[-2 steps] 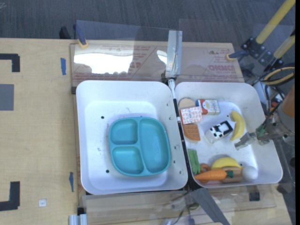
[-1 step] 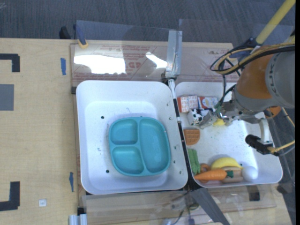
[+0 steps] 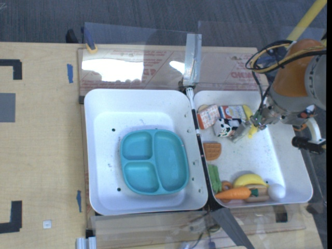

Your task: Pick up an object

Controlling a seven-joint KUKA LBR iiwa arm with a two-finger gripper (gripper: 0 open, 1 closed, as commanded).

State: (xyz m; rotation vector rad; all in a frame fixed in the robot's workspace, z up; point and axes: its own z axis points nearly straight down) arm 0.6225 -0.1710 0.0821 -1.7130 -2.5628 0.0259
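Arm reaching low into the right bin point(image 3: 290, 160) from the right.
Its gripper point(image 3: 241, 132) angles down-left beside a milk carton point(image 3: 231, 113); finger state cannot be told.

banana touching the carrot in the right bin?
Touching. In the camera view the banana lies directly against the carrot at the right bin's near edge, no gap showing.

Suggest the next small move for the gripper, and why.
Probably a short descent. The gripper sits low in the right bin, over the clutter by the milk carton and cow toy; nothing shows between its fingers.
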